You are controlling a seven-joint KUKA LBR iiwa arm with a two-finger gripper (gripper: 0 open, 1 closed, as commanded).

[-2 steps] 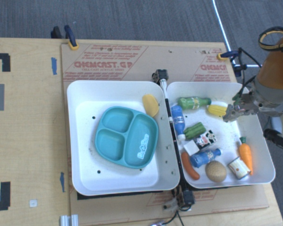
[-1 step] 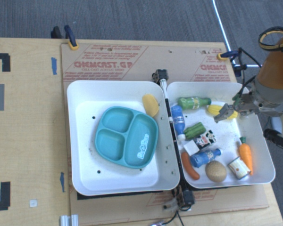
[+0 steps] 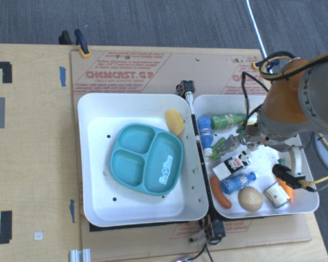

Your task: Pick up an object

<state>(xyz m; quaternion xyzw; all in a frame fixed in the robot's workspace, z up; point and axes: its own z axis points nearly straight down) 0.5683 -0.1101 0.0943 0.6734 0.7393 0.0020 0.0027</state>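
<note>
Nearest the camera, along the low edge of the right bin [image 3: 311, 205], lie the loose goods the arm could pick from: an orange carrot-like piece [image 3: 220, 192] against the bin's inner wall, a tan round ball [image 3: 251, 198] beside it, and a small white and orange item [image 3: 278, 194] toward the outer corner. Just above them sit a blue bottle [image 3: 238, 182] lying on its side and a white box with dark print [image 3: 234, 163], packed close enough that several touch, which suggests they were tipped in as a heap rather than set out. The left bin [image 3: 93, 162] carries a teal divided plate [image 3: 146, 159] lying flat in its middle, with a yellow lemon-like object [image 3: 175, 121] resting just beyond the plate's far rim, near the wall shared with the other bin. Further back in the right bin lie a clear bottle with a blue cap [image 3: 205, 131] and a green bottle [image 3: 227, 120], both on their sides. The end effector [image 3: 245, 141] hangs low over the middle of this clutter, just beyond the white box, likely placed there to come down on one of the crowded items; whether it is spread or closed I cannot tell, since the grey wrist and orange band [image 3: 284, 97] above cover it. Farthest off, a cardboard sheet [image 3: 126, 70] lies under both bins on the bench [image 3: 27, 146].
</note>
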